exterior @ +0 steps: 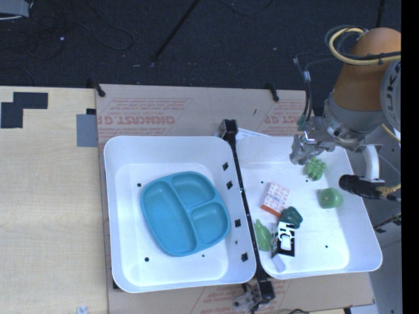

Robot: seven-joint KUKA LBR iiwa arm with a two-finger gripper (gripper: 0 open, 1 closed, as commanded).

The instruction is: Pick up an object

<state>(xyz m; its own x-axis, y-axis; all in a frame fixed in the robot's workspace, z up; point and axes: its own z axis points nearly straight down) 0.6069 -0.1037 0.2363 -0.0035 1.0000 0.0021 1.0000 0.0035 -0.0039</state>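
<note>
Bench: cardboard sheet under two white bins, dark floor behind. Gripper low over right bin, just above bumpy green toy; we cannot tell finger state. We judge toy light, soft, knobbly: pinch across narrow middle. Round green piece near toy, card packet farther left; bin wall close. Blue divided plate in left bin.

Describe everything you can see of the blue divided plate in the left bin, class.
The blue divided plate is a light blue tray, plastic by its look, with rounded corners and three compartments: one long section on its left and two smaller ones on its right. It lies flat and face up on the floor of the left bin, turned at a slant to the bin's walls. Nothing lies in it and nothing else touches it.
</note>
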